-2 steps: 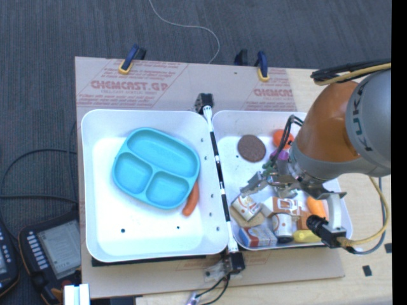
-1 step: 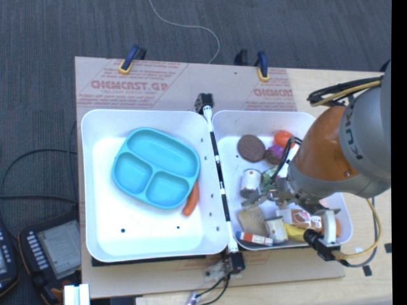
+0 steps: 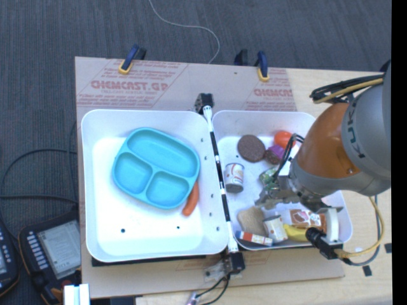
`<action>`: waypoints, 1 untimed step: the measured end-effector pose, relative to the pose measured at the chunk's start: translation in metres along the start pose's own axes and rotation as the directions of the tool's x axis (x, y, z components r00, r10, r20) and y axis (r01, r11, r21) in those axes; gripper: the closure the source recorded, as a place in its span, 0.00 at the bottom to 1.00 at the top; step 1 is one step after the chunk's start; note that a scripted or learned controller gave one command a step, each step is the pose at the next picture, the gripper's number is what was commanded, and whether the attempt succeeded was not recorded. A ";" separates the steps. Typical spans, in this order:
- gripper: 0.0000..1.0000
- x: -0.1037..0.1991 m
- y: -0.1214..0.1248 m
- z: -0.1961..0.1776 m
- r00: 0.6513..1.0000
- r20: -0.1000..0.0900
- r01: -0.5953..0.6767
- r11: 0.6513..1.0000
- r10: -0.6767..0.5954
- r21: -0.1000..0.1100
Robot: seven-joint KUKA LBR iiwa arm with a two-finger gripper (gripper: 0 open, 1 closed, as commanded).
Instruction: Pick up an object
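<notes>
Right bin, near edge: tube, yellow item, packet, clustered. Mid-bin: pincer lowered among clutter beside small can; open or closed cannot be told, arm hiding it. Farther: brown disc, orange ball. Nothing judged lifted yet; grasp and lift outstanding.

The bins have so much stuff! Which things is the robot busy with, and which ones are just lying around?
For the job:
the pincer, down in the right bin
brown round disc, small can and other bits there to pick

Just lying about:
blue divided plate
carrot
left bin
blue clamps
</notes>
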State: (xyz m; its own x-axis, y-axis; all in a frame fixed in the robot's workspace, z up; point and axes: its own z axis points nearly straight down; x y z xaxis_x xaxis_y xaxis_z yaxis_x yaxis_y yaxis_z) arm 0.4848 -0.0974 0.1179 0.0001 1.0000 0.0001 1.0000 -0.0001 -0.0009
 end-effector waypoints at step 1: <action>0.00 0.000 0.000 0.000 1.000 0.000 0.000 1.000 0.000 0.000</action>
State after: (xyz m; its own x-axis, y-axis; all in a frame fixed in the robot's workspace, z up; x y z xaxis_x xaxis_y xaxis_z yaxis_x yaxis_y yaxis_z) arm 0.4847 -0.0974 0.1178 0.0000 1.0000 0.0003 1.0000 0.0000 -0.0013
